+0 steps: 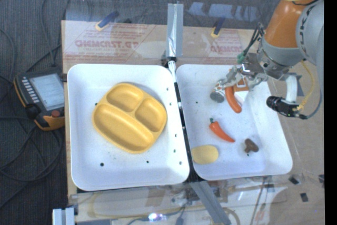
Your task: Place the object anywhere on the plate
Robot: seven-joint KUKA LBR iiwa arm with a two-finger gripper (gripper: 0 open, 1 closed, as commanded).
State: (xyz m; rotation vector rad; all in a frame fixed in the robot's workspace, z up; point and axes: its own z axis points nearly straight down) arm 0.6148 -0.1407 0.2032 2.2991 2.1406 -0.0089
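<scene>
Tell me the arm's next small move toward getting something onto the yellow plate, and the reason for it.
Probably lower straight onto the orange sausage: the gripper sits at its upper end in the right bin, no grasp is evident, and the plate in the left bin holds nothing.

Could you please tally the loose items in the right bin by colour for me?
Orange: 2, the sausage by the gripper and the chilli pepper
Yellow: 1, the potato-like piece
Brown: 1, the small lump
Total: 4
</scene>
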